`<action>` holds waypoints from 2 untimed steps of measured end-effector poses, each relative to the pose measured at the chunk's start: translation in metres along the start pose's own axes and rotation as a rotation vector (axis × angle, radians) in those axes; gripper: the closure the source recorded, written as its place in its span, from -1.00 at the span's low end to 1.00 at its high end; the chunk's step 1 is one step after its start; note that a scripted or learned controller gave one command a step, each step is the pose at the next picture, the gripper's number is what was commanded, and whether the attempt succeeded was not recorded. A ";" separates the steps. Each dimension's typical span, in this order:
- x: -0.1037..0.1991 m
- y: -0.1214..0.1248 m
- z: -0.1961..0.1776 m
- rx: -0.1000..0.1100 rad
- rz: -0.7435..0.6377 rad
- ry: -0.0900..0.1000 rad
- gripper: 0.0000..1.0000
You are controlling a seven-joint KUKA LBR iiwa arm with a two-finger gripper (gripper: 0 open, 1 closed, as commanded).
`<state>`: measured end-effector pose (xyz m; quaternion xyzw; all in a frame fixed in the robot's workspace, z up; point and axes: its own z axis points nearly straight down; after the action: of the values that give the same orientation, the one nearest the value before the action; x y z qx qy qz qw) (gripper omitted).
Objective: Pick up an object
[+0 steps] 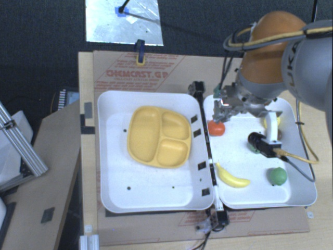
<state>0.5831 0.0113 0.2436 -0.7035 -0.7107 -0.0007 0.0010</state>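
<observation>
Two white bins [112, 139] side by side on cardboard; yellow tray [158, 137] filling left bin; tomato [216, 128], banana [232, 176], lime [278, 176] loose in right, within reach; gripper [225, 110] poised just above tomato, grip state impossible to tell.

You count two white bins [112, 139]; one yellow divided plate [158, 137]; one banana [232, 177]; one red tomato [216, 128]; one green ball [278, 176].

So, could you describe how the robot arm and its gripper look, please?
The arm is grey and rounded, with a large orange band above the wrist. Dark letters mark its grey shell. Black and yellowish cables loop around the band. The gripper is a small metallic grey unit with thin dark wires running down to it.
</observation>
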 end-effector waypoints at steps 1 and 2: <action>0.044 -0.019 -0.001 0.000 0.001 0.000 1.00; 0.096 -0.029 -0.004 -0.001 0.000 0.000 1.00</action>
<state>0.5527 0.1069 0.2481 -0.7035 -0.7107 -0.0012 0.0008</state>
